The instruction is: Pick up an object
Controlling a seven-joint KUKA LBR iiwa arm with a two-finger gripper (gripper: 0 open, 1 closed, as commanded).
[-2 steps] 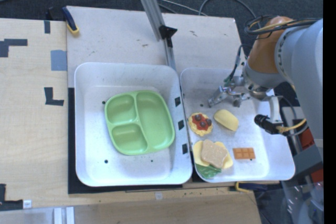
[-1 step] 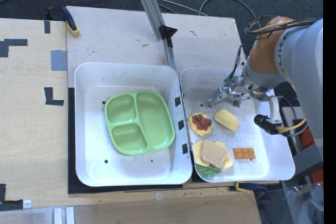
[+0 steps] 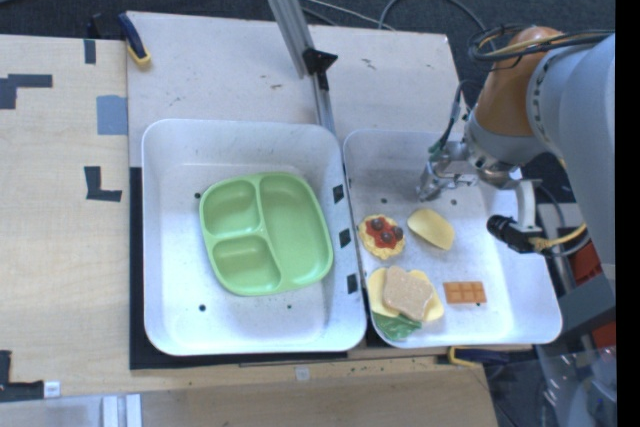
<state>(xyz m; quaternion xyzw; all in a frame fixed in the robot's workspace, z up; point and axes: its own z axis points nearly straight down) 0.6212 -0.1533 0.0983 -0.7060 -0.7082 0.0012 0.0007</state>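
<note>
On the left, a green plate [image 3: 265,233] with three sections lies in the left bin [image 3: 170,315], and it is far from the arm, so it is not likely to be the thing that gets picked. In the right bin [image 3: 530,315] there are small toy foods. A little round pizza [image 3: 383,233] sits just beside a yellow chip [image 3: 431,228], and below them a sandwich [image 3: 405,298] rests against the bin's near wall, with an orange cracker [image 3: 463,293] just to its right. The jaws [image 3: 437,183] hang low over the bare floor of the right bin, above the yellow chip and a bit apart from it. I cannot tell how far open the jaws are, and I see nothing between them. Here is what could go wrong, I think. The jaws could come down on the bare floor and close on nothing, because they are not right over any food. The chip looks smooth and curved, so it could slip out or slide away. The pizza is so near the chip that the jaws might bump it. The cracker looks flat and thin, so it may be hard to get under.
</note>
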